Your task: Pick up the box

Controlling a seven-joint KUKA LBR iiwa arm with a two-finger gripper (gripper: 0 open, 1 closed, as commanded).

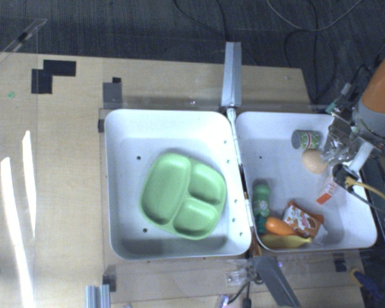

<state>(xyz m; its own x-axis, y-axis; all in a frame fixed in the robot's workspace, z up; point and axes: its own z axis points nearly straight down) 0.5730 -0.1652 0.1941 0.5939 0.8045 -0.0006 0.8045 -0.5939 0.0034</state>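
Pincer (pixel 339 147) over right bin's (pixel 279 128) far right edge, can't tell its grip state; box (pixel 302 219) lies near front wall beside carrot (pixel 276 226) and banana (pixel 286 240).

Red-orange box (pixel 301 220) lies tilted in right bin.

— What carries everything?
— A pale wooden bench (pixel 58 191) filling the left and centre of the frame.
— And directly on it?
— Two shallow white plastic bins: left bin (pixel 119 191) at centre, right bin (pixel 269 130) touching it.
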